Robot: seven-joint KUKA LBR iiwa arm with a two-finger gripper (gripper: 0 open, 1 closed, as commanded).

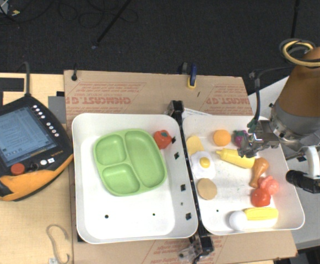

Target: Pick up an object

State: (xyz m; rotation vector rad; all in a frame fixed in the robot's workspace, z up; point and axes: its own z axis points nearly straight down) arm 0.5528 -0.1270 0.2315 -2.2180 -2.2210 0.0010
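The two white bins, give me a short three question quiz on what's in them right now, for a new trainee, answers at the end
1. True or false: the green divided plate lies in the left bin.
2. Which item lies nearest the gripper? A. the corn cob B. the yellow squash C. the brown cookie
3. Fill in: the red tomato sits at the plate's upper ____ corner.

Key: 1. True. 2. B; the squash lies just below the gripper in the right bin, while the corn and cookie lie nearer the front. 3. Right, close to the divider between the bins.
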